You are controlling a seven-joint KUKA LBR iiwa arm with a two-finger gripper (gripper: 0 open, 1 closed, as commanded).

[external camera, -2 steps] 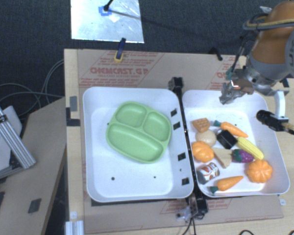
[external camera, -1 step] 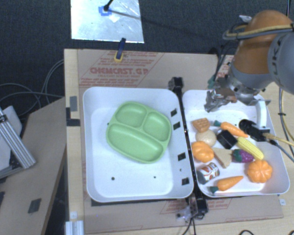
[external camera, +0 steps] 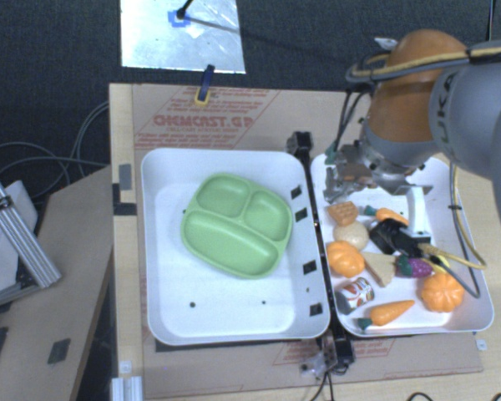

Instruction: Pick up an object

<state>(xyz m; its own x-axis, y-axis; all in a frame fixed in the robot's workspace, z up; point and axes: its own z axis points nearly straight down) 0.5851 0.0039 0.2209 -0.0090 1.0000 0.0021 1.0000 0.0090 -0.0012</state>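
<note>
My gripper (external camera: 344, 184) hangs low over the top left corner of the right white bin (external camera: 483, 306). I cannot tell how it is set, because my big grey and orange arm (external camera: 417, 90) hides most of it.

Just below my gripper lies a small brown toy like a piece of bread (external camera: 343, 214). It looks like the closest thing to grab. Next to it sits a pale round toy (external camera: 351, 235), and under that a round orange toy fruit (external camera: 346, 259).

The toys lie close together, so I think I should go straight down on the brown one and squeeze its short sides. If I come down crooked, I might bump the pale toy or hit the bin wall.

The left white bin (external camera: 163, 307) has a green plastic tray with three parts (external camera: 236, 224) in it.
</note>
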